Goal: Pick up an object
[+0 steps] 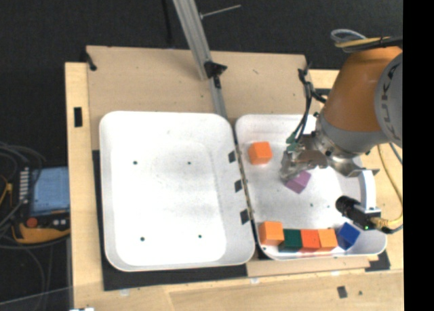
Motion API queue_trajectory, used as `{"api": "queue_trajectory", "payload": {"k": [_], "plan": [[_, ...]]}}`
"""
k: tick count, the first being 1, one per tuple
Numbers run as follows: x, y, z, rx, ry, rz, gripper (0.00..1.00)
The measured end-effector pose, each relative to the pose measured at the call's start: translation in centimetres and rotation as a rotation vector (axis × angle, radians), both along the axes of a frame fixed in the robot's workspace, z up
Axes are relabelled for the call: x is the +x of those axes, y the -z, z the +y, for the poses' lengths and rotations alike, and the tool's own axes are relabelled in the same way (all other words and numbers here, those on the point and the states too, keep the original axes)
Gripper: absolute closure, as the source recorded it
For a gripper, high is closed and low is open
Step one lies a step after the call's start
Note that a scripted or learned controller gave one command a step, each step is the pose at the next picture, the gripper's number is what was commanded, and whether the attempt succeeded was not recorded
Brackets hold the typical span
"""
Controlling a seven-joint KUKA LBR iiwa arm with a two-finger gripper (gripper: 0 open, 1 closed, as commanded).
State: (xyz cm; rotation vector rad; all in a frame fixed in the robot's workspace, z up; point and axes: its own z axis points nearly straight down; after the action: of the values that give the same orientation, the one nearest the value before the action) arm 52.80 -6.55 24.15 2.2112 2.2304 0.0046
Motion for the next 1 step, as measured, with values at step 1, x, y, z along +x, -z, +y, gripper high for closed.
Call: {"api": "queue_trajectory", "payload": {"k": [1], "plan": [[2.99,0.90,3.78,-0.002,0.003,0.001,1.00]]}}
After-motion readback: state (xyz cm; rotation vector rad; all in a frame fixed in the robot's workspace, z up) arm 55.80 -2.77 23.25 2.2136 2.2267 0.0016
